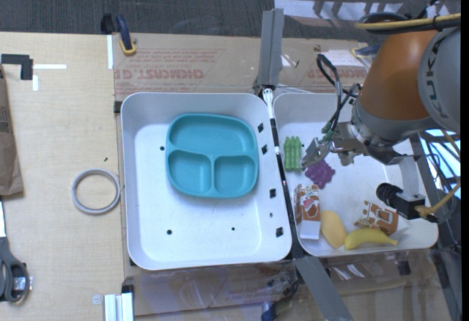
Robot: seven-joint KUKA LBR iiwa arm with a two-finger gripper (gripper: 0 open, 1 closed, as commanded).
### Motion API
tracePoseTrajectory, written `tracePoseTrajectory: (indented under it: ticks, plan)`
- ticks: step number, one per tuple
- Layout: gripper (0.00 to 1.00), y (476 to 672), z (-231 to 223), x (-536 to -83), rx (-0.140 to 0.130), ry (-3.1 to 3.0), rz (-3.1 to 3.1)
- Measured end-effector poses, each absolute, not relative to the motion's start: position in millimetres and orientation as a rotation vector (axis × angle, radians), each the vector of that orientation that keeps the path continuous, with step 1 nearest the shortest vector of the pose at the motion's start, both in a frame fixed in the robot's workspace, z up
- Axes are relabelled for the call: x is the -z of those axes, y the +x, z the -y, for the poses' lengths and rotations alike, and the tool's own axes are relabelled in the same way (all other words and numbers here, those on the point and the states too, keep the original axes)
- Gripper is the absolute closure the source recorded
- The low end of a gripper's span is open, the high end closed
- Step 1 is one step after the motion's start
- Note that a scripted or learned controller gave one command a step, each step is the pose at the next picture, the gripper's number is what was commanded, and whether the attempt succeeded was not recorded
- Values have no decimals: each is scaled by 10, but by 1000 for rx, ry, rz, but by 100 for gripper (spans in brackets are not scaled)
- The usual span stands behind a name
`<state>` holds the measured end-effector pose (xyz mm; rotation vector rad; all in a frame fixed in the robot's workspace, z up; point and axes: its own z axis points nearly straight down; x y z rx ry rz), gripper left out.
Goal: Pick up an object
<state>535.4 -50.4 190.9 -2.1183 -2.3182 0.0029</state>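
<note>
In the right bin (418, 237), I see my gripper (320, 155) over the purple grapes (320, 174); its grip I cannot tell.

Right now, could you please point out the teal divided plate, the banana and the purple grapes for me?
teal divided plate (212, 155): camera view, on the ridge where its compartments meet.
banana (368, 240): camera view, on the middle of its yellow curve.
purple grapes (321, 174): camera view, on the centre of the bunch.

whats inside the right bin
In the right bin: green item, purple grapes, small carton, yellow fruit, banana, brown-white item. The arm covers its far corner.
</note>
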Motion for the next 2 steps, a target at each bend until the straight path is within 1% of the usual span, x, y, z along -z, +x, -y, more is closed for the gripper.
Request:
tracePoseTrajectory:
  ticks: [1,2]
  plan:
    - [0,5387,672,-2300,-3,-2264,2178]
    - [0,5171,621,-1905,-5,-2353,2078]
